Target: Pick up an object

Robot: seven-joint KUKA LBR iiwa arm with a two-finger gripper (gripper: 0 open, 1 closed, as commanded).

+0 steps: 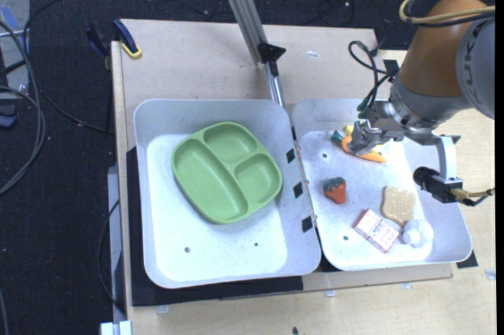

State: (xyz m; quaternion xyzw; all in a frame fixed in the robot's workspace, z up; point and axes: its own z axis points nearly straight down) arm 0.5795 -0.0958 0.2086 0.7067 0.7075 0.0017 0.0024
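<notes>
Orange carrot-like toy (pixel 372 155) lies at the far left part of the right bin (pixel 441 251), and the end effector (pixel 362 138) stands directly over its left end, low enough that the two overlap in the camera view. Whether the toy sits between the fingers cannot be told at this scale, nor whether the end effector is spread or pressed together; no grasp is recorded. A small yellow and green piece (pixel 340 136) shows just left of the end effector, touching or nearly touching it.

Judgement: the arm (pixel 441 50) reaches in from the right and bends down over this corner because the carrot-like toy is the object being attempted. Its position close to the bin's far wall leaves little room on that side, so a slip or a pinch against the wall is a risk.

Other contents of the right bin lie apart from the end effector: a strawberry toy (pixel 336 190) near the middle left, a tan bread-like slice (pixel 398 205) to the right, a pink and white packet (pixel 376 230) nearer, and a white lump (pixel 415 232) at the near right.

The left bin (pixel 157 262) holds a green divided plate (pixel 227 171), lying flat and well apart from the work. Both bins rest side by side on the bench (pixel 197 57), their inner edges meeting.
</notes>
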